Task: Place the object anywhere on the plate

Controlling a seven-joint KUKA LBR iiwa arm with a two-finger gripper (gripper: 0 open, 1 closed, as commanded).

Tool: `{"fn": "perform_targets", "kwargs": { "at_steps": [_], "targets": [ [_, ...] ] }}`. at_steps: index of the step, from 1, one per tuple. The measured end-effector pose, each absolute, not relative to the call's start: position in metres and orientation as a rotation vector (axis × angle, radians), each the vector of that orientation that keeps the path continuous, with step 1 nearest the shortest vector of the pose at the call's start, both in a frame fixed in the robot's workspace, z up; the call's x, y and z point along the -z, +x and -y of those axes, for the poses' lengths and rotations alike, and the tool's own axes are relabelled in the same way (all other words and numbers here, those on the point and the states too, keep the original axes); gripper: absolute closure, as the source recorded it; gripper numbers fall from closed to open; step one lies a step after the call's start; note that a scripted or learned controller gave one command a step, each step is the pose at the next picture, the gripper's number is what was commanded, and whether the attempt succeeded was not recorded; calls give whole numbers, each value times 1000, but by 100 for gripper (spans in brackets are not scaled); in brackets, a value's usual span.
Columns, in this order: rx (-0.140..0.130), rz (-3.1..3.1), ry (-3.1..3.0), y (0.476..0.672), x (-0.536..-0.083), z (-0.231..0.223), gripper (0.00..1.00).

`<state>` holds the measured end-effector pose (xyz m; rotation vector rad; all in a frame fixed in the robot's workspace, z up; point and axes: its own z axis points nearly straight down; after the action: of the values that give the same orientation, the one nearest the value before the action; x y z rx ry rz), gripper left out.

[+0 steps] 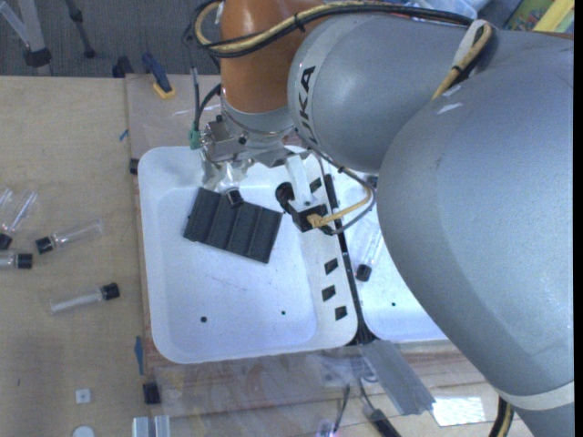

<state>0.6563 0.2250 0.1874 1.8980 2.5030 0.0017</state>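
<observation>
Under pincer: ribbed dark rect. slab, white bin.

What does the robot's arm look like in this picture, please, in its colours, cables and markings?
The arm is bulky, rounded and glossy grey, with black KUKA lettering on one link. A domed orange band sits above the wrist. Black and yellow cables loop over it. The gripper is a small metallic assembly with a green connector.

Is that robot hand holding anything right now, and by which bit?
Cannot be told: the gripper sits at the upper edge of the dark ridged block, but its grip is hidden.
</observation>
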Motion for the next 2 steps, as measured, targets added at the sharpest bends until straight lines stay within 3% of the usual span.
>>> {"fn": "perform_targets", "kwargs": {
  "at_steps": [1, 2],
  "targets": [
    [-2, -2697, 1607, 654, -341, -203, 100],
    [3, -2597, 1772, 662, -196, -215, 100]
  ]
}}
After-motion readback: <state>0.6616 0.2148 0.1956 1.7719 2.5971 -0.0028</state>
